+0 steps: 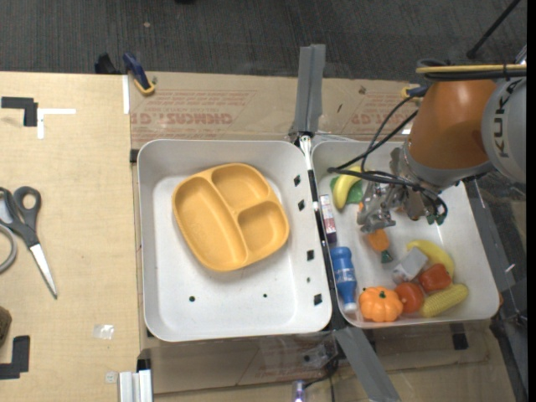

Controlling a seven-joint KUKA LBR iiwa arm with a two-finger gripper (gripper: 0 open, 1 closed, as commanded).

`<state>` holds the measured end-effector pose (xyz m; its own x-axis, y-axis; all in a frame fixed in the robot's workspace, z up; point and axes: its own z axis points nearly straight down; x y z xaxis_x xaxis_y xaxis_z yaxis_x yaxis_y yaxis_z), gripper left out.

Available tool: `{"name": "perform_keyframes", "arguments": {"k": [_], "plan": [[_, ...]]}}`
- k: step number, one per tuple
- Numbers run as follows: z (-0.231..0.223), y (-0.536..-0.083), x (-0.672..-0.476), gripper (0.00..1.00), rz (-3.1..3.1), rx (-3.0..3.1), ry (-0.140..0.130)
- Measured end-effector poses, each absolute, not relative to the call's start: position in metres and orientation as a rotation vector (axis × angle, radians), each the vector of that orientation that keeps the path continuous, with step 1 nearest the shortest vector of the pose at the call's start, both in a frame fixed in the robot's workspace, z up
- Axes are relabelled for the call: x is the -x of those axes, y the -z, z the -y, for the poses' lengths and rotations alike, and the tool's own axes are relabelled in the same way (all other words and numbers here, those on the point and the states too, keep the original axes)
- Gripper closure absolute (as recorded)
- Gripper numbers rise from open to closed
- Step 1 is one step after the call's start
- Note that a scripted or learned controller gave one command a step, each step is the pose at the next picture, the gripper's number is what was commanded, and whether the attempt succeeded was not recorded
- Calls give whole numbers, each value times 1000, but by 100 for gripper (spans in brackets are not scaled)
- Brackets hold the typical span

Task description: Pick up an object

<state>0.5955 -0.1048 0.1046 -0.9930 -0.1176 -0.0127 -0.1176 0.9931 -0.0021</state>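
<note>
Gripper (378,216) hangs low in right bin (479,224), state unclear, just above small orange piece (378,240) mid-bin, with blue bottle (342,269) along left wall, pumpkin (381,304), tomato (410,296), corn (445,300) at near edge; yellow divided plate (230,216) in left bin (167,300).
</note>
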Motion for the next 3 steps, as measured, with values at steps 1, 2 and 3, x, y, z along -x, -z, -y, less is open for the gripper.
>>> {"name": "perform_keyframes", "arguments": {"k": [1,2,3], "plan": [[93,-92,-511,100,-3139,113,-1],[92,-92,-512,0,-3137,113,-1],[106,-93,-538,0,-3120,320,1]]}}
